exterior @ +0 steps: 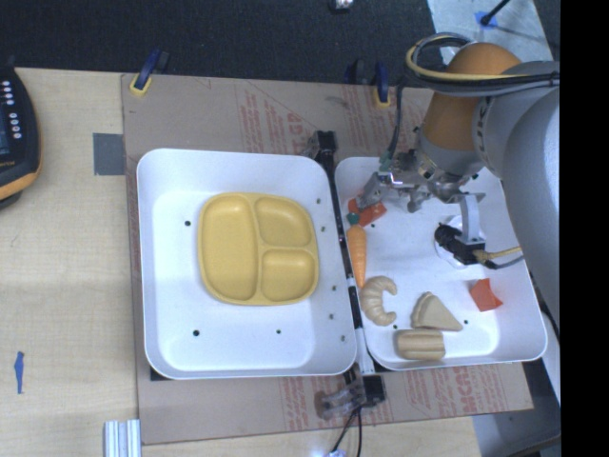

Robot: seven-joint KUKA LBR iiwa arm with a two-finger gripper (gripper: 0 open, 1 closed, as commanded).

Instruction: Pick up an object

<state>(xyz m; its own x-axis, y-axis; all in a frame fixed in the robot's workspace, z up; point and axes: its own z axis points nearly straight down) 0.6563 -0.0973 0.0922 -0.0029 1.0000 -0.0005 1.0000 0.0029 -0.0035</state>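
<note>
Approach is the step I judge to be in hand: the gripper (411,190) hangs over the far end of the right bin (514,346), and I cannot tell its state or see anything in it. Carrot (357,251) lies near it by the bin's left wall, with croissant (381,299) and wedge (434,312) nearer the camera. Next move, I reckon, calls for centring over the carrot before descending.
</note>
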